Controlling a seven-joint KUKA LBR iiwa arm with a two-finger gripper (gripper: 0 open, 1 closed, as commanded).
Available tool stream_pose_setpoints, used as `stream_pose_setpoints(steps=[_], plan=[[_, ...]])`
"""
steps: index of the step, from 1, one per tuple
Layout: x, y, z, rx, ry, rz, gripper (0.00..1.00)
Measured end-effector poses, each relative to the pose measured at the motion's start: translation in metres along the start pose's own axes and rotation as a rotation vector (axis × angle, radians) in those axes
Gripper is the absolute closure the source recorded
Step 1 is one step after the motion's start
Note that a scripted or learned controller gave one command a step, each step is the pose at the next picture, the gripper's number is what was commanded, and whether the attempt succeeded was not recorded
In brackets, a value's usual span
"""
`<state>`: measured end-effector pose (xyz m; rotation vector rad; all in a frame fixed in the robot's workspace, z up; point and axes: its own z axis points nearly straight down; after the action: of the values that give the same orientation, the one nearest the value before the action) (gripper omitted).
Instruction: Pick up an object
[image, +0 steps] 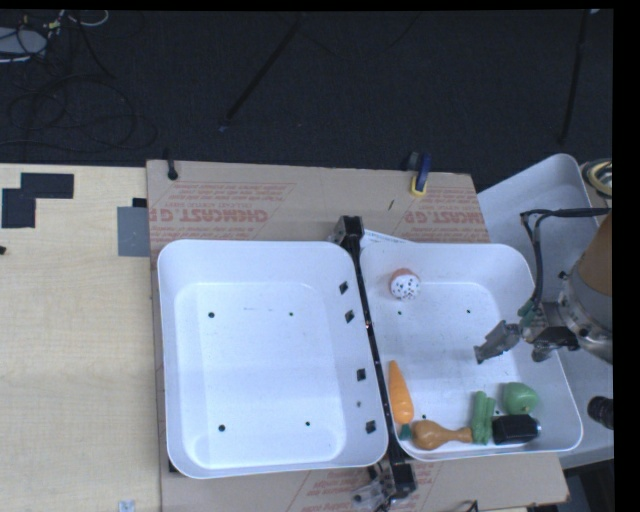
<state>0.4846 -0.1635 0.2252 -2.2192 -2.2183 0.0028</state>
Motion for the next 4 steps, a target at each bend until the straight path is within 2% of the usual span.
stream_pose_setpoints(steps=[1, 2, 3, 4], plan=[[0.067, 0.032, 0.120, 0.007, 0.004, -0.007, 0.00], [0.091, -0.009, -0.039, -0.013, 0.000, -0.004, 0.00], [0.110, -0.009, -0.077, -0.005, -0.001, -0.003, 0.00], [0.132, -0.009, -0.130, -0.006, -0.001, -0.003, 0.00]])
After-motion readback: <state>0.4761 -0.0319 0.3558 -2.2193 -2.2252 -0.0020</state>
